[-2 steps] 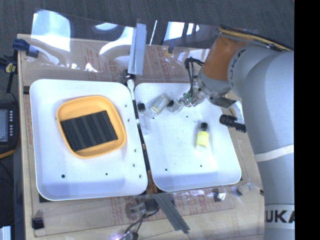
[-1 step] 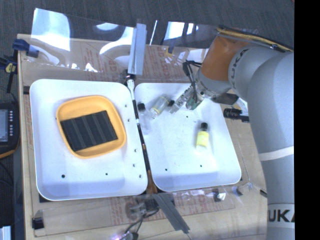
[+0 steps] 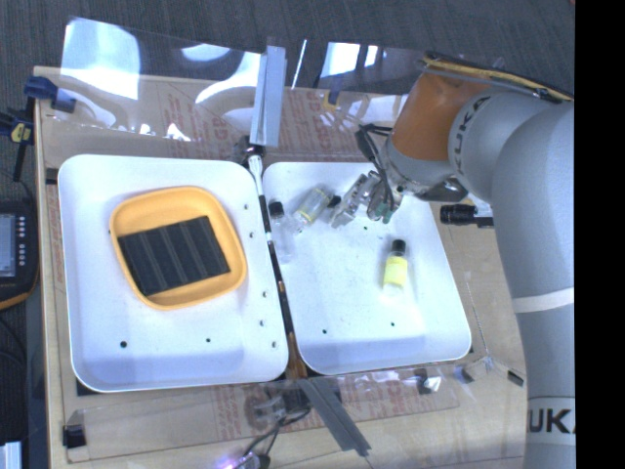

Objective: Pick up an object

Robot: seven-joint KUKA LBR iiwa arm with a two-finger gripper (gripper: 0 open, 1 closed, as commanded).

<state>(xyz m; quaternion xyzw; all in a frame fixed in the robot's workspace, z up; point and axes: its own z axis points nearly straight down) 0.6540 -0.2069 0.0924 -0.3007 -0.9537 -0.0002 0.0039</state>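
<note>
A single fixed camera looks down at a slant from above the worktop (image 3: 59,291), far enough back to take in both the left bin (image 3: 88,350) and the right bin (image 3: 342,345), with the arm (image 3: 527,193) entering from the right.

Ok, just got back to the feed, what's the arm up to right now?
The arm's pincer is down in the right bin, at its far edge, close beside a small clear bottle lying there. Nothing is visibly held. A yellow bottle with a dark cap lies nearer the bin's middle, untouched. The left bin holds a yellow tray with a dark ribbed insert.
</note>
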